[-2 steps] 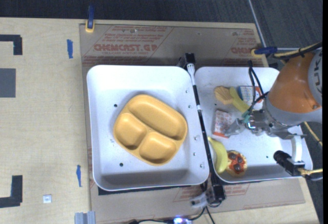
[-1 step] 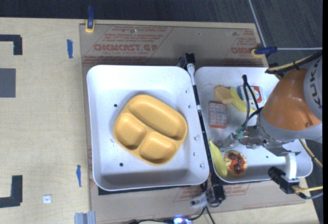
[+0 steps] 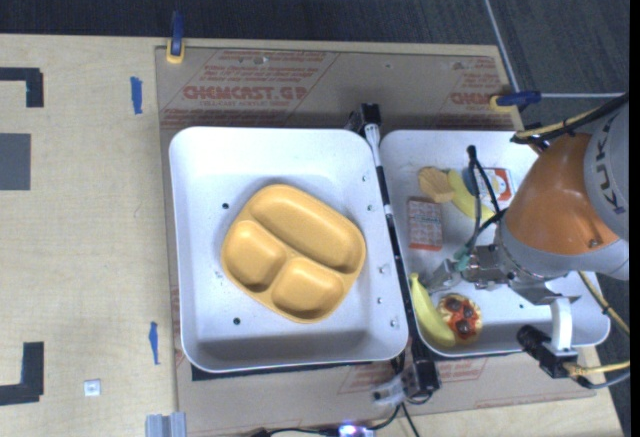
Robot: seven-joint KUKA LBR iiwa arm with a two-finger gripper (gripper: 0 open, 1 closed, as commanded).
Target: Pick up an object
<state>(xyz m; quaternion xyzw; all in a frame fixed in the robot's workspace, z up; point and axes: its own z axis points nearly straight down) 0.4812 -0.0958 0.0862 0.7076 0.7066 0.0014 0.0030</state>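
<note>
Right bin (image 3: 590, 330): banana (image 3: 428, 310) at the near-left corner, long axis roughly 12-to-6, beside a small red-orange item (image 3: 460, 315). Gripper (image 3: 462, 270) hovers just at the banana's 1 o'clock; opening cannot be told. Left bin (image 3: 200, 225): yellow tray (image 3: 292, 250).

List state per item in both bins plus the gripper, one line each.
Yellow divided plate: upside down, flat in the left bin.
Banana: lying along the right bin's left wall.
Small printed card: flat on the bin floor.
Round red-and-dark item: resting beside the banana.
Yellow-tan item: near the far end, partly behind a cable.
Gripper: low over the right bin, grasp unclear.
</note>
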